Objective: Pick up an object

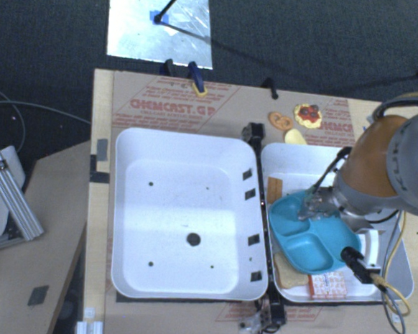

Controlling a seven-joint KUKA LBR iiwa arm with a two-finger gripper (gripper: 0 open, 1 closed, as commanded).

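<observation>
A blue divided plastic tray [305, 239] lies tilted in the right bin [296, 156], over its left and middle part. My gripper [312, 205] is down at the tray's upper rim, with the grey arm and its orange band reaching in from the right. A tan flat piece [273, 188] sticks out beside the tray's upper left. A tan slab [286, 272] pokes out from under its lower edge. A small red-and-white box [328, 284] lies at the bin's front right. The arm hides the bin's right part.
The left bin [184, 211] sits beside it, with a dark round hole in its floor. Behind the bins, on the cardboard, lie small toy foods [308, 115], a yellow piece [295, 137] and a blue clamp [196, 79]. A metal sheet lies farther back.
</observation>
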